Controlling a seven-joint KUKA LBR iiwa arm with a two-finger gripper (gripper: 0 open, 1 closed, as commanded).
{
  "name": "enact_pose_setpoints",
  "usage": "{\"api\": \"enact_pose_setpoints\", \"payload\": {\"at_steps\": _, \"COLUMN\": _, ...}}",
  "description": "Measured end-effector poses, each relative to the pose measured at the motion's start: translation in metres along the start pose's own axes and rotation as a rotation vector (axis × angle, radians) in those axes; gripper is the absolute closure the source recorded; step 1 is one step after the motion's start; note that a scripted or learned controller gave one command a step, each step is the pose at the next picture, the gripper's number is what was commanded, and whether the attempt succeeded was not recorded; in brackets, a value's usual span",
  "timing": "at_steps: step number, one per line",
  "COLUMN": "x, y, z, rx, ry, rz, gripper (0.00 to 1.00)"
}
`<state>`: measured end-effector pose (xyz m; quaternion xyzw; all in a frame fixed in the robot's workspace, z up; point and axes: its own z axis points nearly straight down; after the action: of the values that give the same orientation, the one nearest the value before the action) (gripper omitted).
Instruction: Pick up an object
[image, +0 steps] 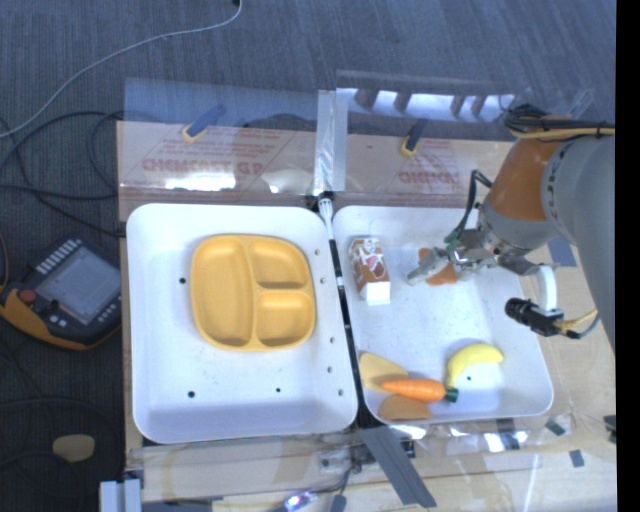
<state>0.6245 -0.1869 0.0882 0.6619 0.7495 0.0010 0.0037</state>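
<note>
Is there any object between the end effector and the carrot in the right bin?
Nothing visible stands between them. The end effector is over the upper part of the right bin, and the carrot lies near the bin's front edge, with bare white floor between. The banana sits off to the side.

One fixed cam, high above the bench (90, 160), angled down w/ both white bins (150, 330) framed, arm (560, 190) entering from right edge.

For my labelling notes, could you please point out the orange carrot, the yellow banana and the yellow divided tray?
orange carrot (412, 389), camera view, mid-body.
yellow banana (472, 358), camera view, curved middle.
yellow divided tray (222, 290), camera view, left compartment floor.
</note>
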Motion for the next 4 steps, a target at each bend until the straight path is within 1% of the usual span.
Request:
{"api": "enact_pose_setpoints", "payload": {"at_steps": 1, "x": 0.02, "y": -0.02, "z": -0.001, "rx": -0.006, "ry": 0.001, "rz": 0.1, "gripper": 0.0}}
{"api": "enact_pose_setpoints", "payload": {"at_steps": 2, "x": 0.008, "y": 0.017, "z": 0.0, "rx": -0.002, "ry": 0.001, "rz": 0.101, "gripper": 0.0}}
{"api": "enact_pose_setpoints", "payload": {"at_steps": 3, "x": 0.007, "y": 0.018, "z": -0.01, "rx": -0.003, "ry": -0.004, "rz": 0.099, "gripper": 1.0}}
{"api": "enact_pose_setpoints", "payload": {"at_steps": 4, "x": 0.0, "y": 0.04, "z": 0.001, "rx": 0.029, "ry": 0.005, "rz": -0.131, "gripper": 1.0}}
